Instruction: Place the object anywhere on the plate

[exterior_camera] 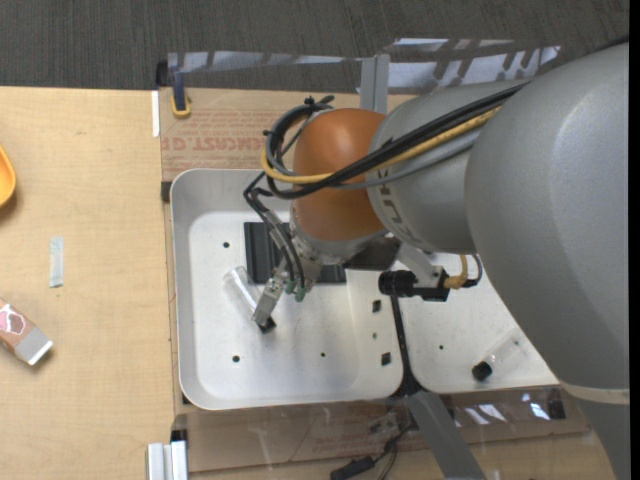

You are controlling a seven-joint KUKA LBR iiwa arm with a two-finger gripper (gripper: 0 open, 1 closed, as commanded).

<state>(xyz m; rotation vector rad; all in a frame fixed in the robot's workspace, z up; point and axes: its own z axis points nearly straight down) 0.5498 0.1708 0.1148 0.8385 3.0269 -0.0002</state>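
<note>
My gripper reaches down into the left white bin, its dark tip close to the bin floor near the middle left. A small clear, glassy object lies on the floor just to the upper left of the tip, touching or nearly touching it. A dark rectangular patch sits right behind, partly hidden by the wrist. The orange band and grey arm cover the back of both bins.
In the right bin a small clear item with a black cap lies near the front. A black cable runs along the divide between the bins. On the wooden bench to the left lie a wrapped bar and a small strip.
</note>
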